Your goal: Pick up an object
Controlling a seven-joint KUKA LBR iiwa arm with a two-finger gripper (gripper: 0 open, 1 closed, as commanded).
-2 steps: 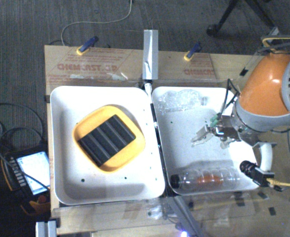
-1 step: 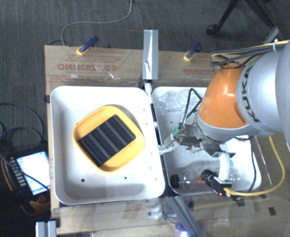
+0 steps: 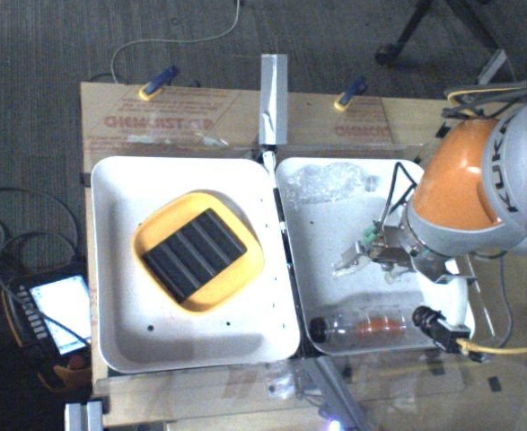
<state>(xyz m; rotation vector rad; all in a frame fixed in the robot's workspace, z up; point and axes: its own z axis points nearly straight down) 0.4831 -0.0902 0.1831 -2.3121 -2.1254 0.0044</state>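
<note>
My arm [image 3: 465, 182] reaches in from the right, orange band uppermost, wrist bent down over the right bin [image 3: 335, 218]. Gripper [image 3: 375, 251] sits low in that bin, near its middle, pointing left. I cannot tell how far it is open or whether anything is in it; the metal parts there blur together. A small green bit [image 3: 369, 233] shows just beside it.

Right bin: crumpled clear plastic [image 3: 330, 182] at the far edge; a clear bottle [image 3: 362, 327] with a dark cap lies on its side along the near wall, apart from the gripper.

Left bin [image 3: 119, 312]: a yellow tray [image 3: 200, 250] with a black ribbed insert, lying at a slant near the middle.

Both bins rest side by side on the tabletop [image 3: 200, 119], a brown board with faded red lettering. Two blue-and-yellow clamps [image 3: 158, 83] hold its far edge. A metal bar [image 3: 273, 106] stands at the seam between bins. Floor is dark carpet [image 3: 48, 25]; a thin cable [image 3: 169, 41] loops over it, chair legs [image 3: 425, 16] at upper right, a lit screen [image 3: 57, 305] at lower left.
</note>
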